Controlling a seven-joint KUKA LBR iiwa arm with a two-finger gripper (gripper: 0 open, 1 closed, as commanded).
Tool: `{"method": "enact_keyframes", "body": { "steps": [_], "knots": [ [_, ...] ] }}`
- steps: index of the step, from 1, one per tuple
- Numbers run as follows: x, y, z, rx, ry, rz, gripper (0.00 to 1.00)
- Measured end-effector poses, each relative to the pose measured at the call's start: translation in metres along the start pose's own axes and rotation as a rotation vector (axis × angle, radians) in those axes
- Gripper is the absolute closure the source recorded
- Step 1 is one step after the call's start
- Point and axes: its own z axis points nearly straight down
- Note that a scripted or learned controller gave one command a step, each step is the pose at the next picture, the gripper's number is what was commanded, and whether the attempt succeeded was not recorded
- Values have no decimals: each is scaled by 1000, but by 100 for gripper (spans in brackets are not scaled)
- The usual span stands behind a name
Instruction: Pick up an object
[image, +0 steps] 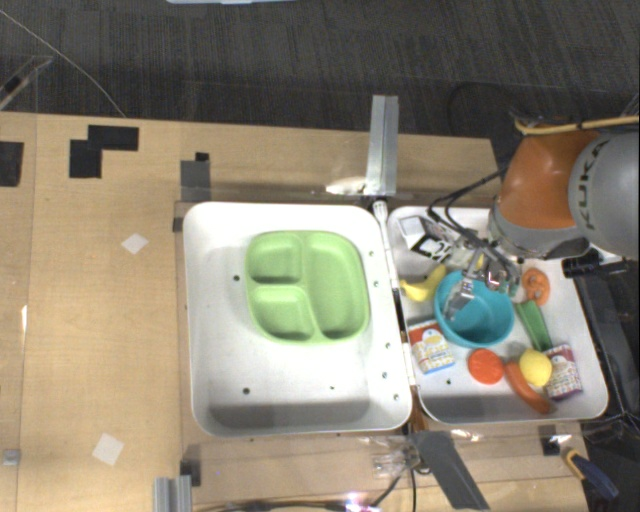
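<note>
My gripper (470, 287) hangs over the right bin (590, 385), just above the rim of a teal bowl (482, 320). A yellow banana (424, 285) lies just to its left. Around the bowl lie a small red and white box (432, 350), a red-orange round piece (486, 366), a yellow lemon (536, 368) on an orange carrot (522, 387), a green stick (532, 322), an orange fruit (537, 285) and a patterned packet (564, 372). I see nothing between the fingers.
The left bin (215, 380) holds a green divided plate (305, 285). A metal post (383, 145) stands behind the gap between the bins. The grey arm with its orange band (545, 185) covers the right bin's back right corner.
</note>
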Motion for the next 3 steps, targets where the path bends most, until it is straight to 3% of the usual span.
{"method": "enact_keyframes", "body": {
  "steps": [1,2,3],
  "knots": [
    [-22,-6,0,-1,46,-68,0],
    [-11,-5,0,-3,14,-25,0],
    [-16,-8,0,-5,25,-53,0]
  ]
}}
